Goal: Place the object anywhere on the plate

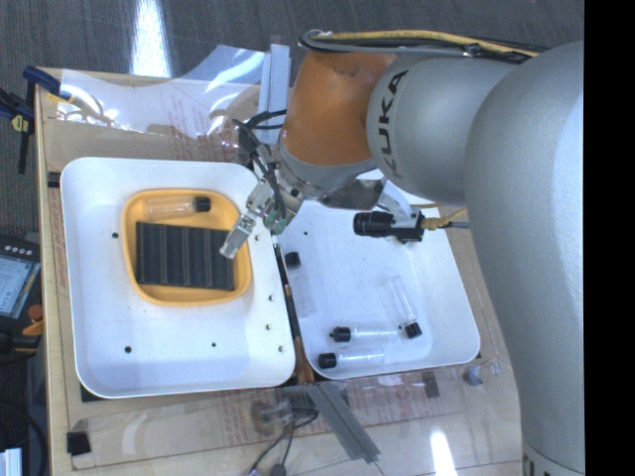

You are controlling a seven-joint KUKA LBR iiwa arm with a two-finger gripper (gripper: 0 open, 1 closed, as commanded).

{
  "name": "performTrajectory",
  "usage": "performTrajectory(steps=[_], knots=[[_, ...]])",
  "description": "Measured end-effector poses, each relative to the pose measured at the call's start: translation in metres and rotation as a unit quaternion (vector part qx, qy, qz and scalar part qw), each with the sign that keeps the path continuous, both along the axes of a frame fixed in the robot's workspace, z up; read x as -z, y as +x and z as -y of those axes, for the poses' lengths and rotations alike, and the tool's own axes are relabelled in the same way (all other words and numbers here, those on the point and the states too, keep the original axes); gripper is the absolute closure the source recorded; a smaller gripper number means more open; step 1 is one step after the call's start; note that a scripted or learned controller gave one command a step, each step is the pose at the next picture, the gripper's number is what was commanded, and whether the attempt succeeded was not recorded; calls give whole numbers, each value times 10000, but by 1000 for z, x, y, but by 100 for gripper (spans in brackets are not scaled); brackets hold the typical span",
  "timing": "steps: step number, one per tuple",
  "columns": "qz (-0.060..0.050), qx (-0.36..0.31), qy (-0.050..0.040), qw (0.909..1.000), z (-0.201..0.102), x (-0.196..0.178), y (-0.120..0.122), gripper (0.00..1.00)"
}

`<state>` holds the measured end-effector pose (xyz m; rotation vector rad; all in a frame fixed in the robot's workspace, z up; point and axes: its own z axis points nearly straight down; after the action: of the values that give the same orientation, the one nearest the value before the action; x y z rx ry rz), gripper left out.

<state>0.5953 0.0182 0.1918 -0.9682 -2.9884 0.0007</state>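
A yellow plate [133,228] with a dark ridged insert [185,257] lies in the left bin [89,345]. A clear tube with a black cap [177,206] rests along the plate's far rim. My gripper [249,221] hangs over the plate's right edge, to the right of the tube and apart from it. It is open, with nothing between its silver fingers [236,238].
The right bin [458,305] holds several clear tubes with black caps: two near its front edge [349,336], one at the front right [405,315] and one by the left wall [294,266]. The grey arm [496,167] covers the bin's far right. Crumpled plastic [159,102] lies behind the left bin.
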Motion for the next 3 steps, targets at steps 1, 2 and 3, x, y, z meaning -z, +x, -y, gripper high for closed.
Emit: performTrajectory(steps=[1,2,3], knots=[[3,-72,-1,10000,32,0,47,0],[-7,-1285,0,9917,82,0,4,0],[-9,-1241,2,9923,82,-18,-10,0]])
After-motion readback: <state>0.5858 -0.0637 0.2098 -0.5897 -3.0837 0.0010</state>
